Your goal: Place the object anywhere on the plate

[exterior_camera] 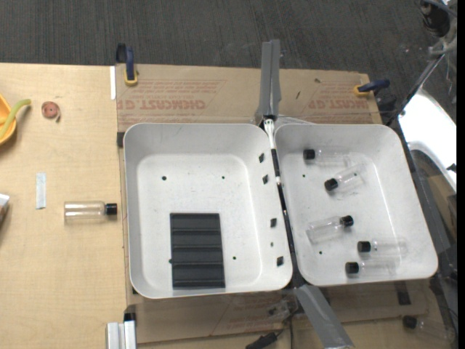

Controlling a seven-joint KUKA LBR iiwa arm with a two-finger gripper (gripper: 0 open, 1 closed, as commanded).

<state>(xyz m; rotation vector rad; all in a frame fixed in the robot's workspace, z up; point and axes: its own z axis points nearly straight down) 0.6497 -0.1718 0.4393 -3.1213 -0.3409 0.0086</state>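
Observation:
A black ribbed plate lies flat in the left bin, near its front wall. Several clear vials with black caps lie on their sides in the right bin: one at the back, one just below it, one in the middle, and two near the front. None of them touches the plate.
Another clear vial lies on the wooden bench left of the bins, beside a white strip. A yellow object and a small pink disc sit at far left. Blue clamps hold the cardboard at the back.

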